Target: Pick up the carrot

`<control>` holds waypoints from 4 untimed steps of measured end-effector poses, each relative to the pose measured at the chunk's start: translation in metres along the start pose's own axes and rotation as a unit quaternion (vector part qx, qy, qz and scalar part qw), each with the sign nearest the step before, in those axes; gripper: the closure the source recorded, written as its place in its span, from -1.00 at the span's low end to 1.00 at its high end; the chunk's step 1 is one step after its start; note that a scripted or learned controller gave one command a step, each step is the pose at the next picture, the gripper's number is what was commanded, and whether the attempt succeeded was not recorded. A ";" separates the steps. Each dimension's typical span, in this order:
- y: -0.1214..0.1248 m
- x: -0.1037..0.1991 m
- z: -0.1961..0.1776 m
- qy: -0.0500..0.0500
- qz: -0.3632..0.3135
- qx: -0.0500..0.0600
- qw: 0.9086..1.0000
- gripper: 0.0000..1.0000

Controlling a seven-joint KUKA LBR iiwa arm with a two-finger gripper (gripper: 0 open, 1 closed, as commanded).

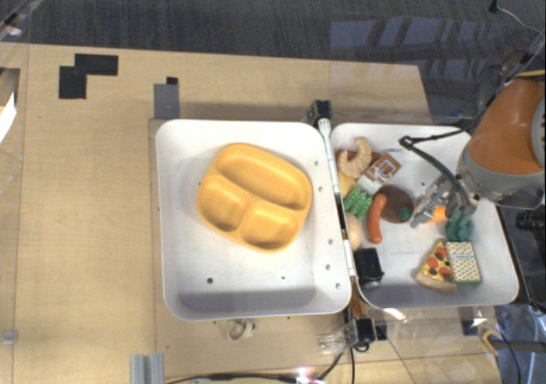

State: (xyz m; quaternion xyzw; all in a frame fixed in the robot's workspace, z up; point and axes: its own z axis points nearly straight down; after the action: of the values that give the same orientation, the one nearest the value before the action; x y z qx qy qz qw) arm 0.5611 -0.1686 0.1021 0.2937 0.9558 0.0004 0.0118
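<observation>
Orange plastic toy carrot (438,212) lies in the right shallow white bin (503,288), just beside a brown round toy (396,204) and a green toy piece (461,226). Metal two-finger gripper (424,213) sits at the carrot; whether its fingers are clenched or released cannot be told.

So what we've got here is a chunky arm (510,148) coming in from the right, and we can mostly see a big rounded orange band with a smooth, slightly glossy shell. Below that we see a light grey collar wrapping the wrist. A thin black cable (429,154) loops out from the wrist area and runs along toward the tool end. The small metallic grey two-finger gripper (429,207) looks busy, all little brackets and silvery bits, though we can't make out screws or markings.
</observation>
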 end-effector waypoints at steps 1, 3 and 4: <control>0.001 0.000 0.000 0.000 0.000 0.000 1.000 -1.00; 0.008 -0.076 0.016 0.005 0.135 0.003 0.991 -1.00; 0.011 -0.080 0.002 -0.001 0.131 0.001 0.991 1.00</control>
State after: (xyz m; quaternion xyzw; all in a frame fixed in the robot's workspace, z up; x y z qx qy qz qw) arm 0.6330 -0.2043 0.1021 0.4164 0.9091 0.0010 0.0122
